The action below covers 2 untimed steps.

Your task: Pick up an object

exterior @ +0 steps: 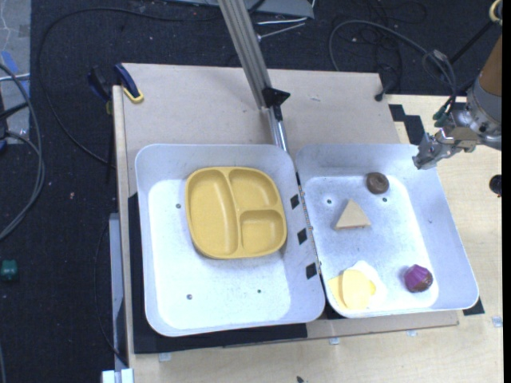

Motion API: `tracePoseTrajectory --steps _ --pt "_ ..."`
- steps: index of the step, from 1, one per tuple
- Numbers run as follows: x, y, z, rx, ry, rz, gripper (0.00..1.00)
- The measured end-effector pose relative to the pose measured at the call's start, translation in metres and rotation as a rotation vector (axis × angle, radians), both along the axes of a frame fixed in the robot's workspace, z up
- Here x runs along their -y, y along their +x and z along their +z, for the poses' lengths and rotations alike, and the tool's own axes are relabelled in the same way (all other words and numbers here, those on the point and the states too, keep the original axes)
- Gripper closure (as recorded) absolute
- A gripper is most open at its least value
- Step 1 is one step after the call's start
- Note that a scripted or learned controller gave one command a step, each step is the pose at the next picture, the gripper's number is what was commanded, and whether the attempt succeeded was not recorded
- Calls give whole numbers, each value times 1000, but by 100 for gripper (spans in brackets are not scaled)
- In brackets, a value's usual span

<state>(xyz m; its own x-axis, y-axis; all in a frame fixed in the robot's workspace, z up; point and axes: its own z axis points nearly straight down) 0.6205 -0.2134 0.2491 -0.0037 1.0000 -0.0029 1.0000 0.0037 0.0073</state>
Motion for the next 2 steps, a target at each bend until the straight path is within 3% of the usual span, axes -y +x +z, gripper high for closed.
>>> tracePoseTrajectory --steps 1,2 --pt "0 1 8 -4 1 0 100" --pt "-55 -6 13 -7 5 4 100"
